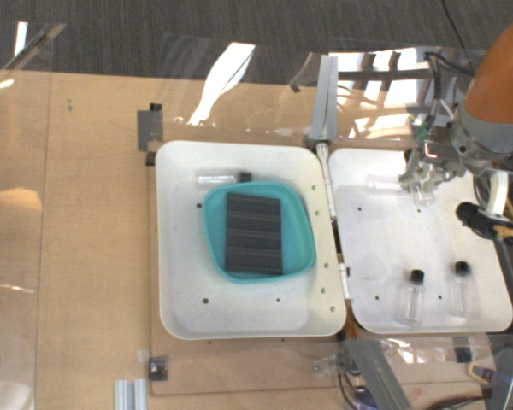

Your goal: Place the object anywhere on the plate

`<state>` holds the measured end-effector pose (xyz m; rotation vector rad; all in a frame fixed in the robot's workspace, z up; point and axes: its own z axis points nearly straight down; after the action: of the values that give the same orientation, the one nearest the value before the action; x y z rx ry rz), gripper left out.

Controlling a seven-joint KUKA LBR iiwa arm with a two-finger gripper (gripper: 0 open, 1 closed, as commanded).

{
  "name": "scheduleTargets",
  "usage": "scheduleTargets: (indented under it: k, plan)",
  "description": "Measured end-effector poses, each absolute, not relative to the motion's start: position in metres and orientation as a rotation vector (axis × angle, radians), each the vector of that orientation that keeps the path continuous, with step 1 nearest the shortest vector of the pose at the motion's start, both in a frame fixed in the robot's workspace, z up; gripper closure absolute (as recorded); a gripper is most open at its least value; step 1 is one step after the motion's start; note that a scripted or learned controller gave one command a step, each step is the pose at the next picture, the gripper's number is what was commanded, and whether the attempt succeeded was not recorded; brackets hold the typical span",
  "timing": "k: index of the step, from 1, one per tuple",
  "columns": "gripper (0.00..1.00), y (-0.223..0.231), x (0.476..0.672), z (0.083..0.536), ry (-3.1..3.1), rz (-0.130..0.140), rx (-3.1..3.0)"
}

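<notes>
A teal plate (301,233) lies in the left bin (175,254), and a dark grey ribbed block (255,233) rests on its middle. Just behind the plate, a clear vial with a black cap (222,178) lies on its side. Two more clear vials with black caps, one (411,295) left of the other (463,287), stand near the front of the right bin (368,254). My gripper (421,186) hangs over the back of the right bin, well apart from both vials. A faint clear shape (381,183) lies just left of the gripper.
The arm's orange band (500,75) and grey wrist come in at the upper right. Black cable and fittings (483,219) overhang the right bin's right rim. A metal post (325,101) stands behind the gap between the bins.
</notes>
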<state>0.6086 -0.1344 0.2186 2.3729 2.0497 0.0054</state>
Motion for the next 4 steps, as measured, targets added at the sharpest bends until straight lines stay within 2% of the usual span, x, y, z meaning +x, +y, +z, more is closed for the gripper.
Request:
scheduleTargets:
  k: [1, 2, 3, 4]
  plan:
    - [0.00, -0.135, 0.609, 0.219, 2.049, 0.006, 2.373]
    - [0.00, -0.179, 0.540, 0.161, 2.106, 0.003, 2.327]
    - [0.00, -0.183, 0.491, 0.103, 2.145, 0.004, 2.291]
    - [0.00, -0.129, 0.492, 0.089, 1.589, 0.017, 2.697]
